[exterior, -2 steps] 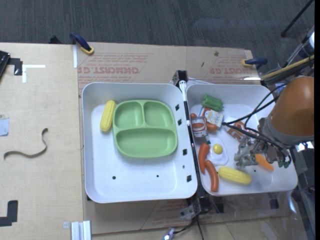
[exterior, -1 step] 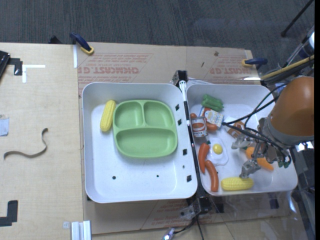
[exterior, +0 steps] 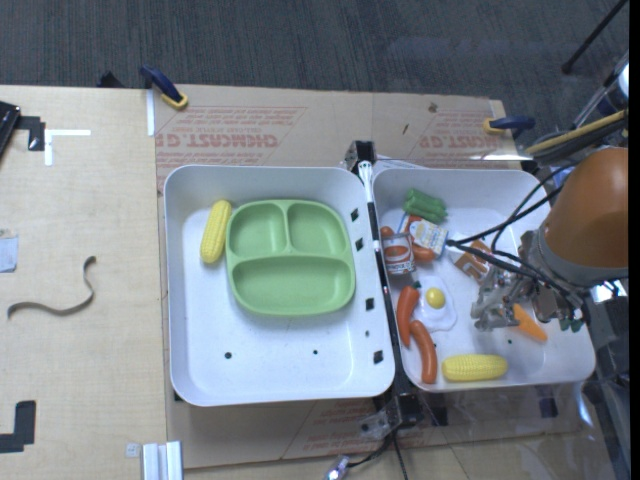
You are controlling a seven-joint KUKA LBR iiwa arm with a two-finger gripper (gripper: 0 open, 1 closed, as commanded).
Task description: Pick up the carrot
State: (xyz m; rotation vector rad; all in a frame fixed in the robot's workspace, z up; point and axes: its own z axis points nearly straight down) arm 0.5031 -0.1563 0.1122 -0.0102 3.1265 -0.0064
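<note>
Two white bins sit side by side on the bench, the left bin (exterior: 190, 368) and the right bin (exterior: 560, 373).

Camera view, from above at a slant. The arm (exterior: 595, 213) comes in from the right, its orange band large and partly cut off at the frame edge. It hangs over the right bin's far right side and hides part of the floor there. The gripper (exterior: 492, 308) is low in that bin, tangled in dark cables; whether its fingers are wide or narrow I cannot tell. The carrot (exterior: 530, 326) lies just right of the gripper, near the bin's right wall, orange, partly covered by the wrist hardware. I cannot tell if anything touches it.

Count, left bin: one green divided plate (exterior: 290, 258), one corn cob (exterior: 214, 231) just beside its left edge.

Count, right bin: one corn cob (exterior: 474, 368) at the front, two red sausages (exterior: 424, 348) near the dividing wall, one fried egg (exterior: 436, 303), one green vegetable (exterior: 425, 206) at the back. A cluster of small packets (exterior: 425, 236) beside it is too jumbled to name.
</note>
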